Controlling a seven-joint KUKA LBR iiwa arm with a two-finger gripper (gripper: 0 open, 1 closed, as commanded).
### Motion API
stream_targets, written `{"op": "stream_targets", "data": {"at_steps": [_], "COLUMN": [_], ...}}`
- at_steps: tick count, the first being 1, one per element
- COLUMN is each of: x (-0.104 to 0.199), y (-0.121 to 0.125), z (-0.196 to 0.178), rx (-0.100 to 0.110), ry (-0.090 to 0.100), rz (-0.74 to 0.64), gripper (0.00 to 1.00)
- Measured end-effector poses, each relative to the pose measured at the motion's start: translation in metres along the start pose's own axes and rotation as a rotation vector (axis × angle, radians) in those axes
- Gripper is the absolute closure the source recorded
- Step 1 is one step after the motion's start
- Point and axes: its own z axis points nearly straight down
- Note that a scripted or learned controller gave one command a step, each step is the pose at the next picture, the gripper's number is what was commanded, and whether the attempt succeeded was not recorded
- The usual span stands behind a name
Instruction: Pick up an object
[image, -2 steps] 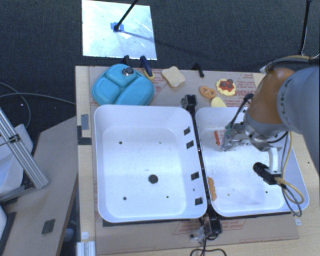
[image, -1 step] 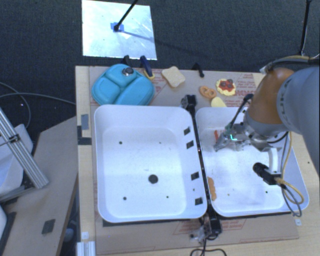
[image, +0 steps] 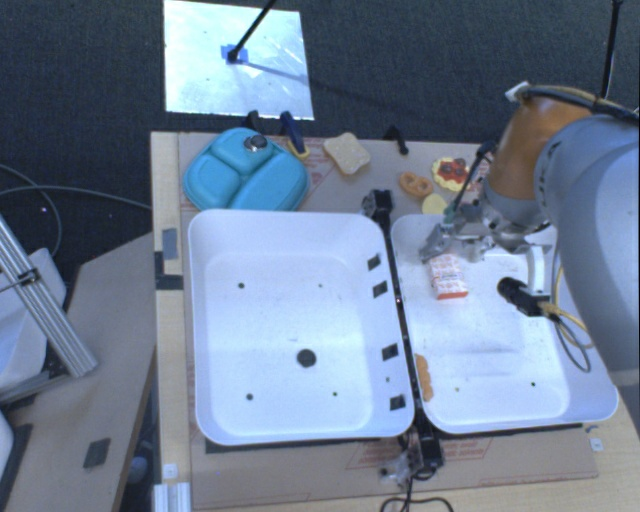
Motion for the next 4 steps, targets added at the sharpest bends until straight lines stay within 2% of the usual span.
{"op": "stream_targets", "data": {"at_steps": [1, 2, 3, 4], "x": [-0.001, -0.033, 0.034, 0.06], "y": [-0.072, -0.007, -0.003, 0.0], "z": [-0.003, -0.001, 0.001, -0.107], "rx": [0.001, 0.0, 0.007, -0.003], "ry": [0.0, -0.001, 0.002, 0.003], "rz": [0.006, 0.002, -0.003, -0.001], "gripper": [0.0, 0.0, 0.0, 0.0]}}
